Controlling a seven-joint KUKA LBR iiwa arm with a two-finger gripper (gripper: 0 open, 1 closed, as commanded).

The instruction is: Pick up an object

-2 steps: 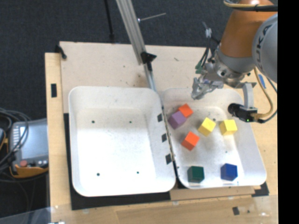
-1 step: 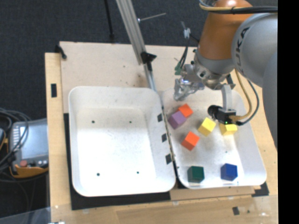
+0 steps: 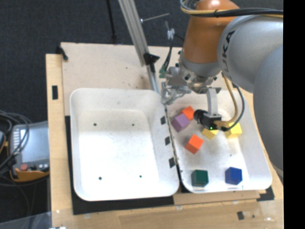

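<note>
Claw (image 3: 167, 95) hovers near pale purple cube (image 3: 180, 122) — wide or narrow, I cannot tell.

From where I stand, the big rounded arm link (image 3: 255, 51) is smooth pale grey, with dark block lettering (image 3: 227, 41) running along its edge. Next to it is a glossy orange band (image 3: 205, 37), domed on top. A thin looped cable (image 3: 189, 1) curls over that dome, and silvery wrist hardware (image 3: 188, 80) crowds beneath it.
</note>
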